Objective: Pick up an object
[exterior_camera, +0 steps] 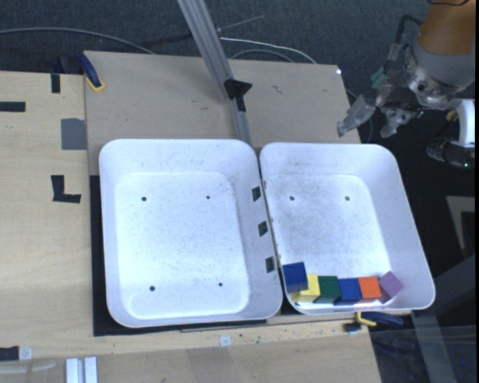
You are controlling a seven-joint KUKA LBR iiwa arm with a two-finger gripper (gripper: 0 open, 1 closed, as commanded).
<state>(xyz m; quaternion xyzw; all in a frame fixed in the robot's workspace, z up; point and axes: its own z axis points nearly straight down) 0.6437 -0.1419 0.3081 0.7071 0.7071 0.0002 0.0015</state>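
Note:
Several small blocks lie in a row along the front edge of the right bin (383, 174): a blue block (294, 275) on a yellow one (309, 289), then a green block (328, 286), another blue block (349, 289), an orange block (369, 287) and a purple block (390, 283). My gripper (377, 120) hangs at the upper right, beyond the right bin's far right corner and well away from the blocks. Its fingers (353, 120) are spread apart with nothing between them.
The left bin (112, 214) stands beside the right one, sharing a middle wall. A slanted metal rail (207, 38) runs from the top down to the bins' far junction. Cables trail across the dark floor behind the bench.

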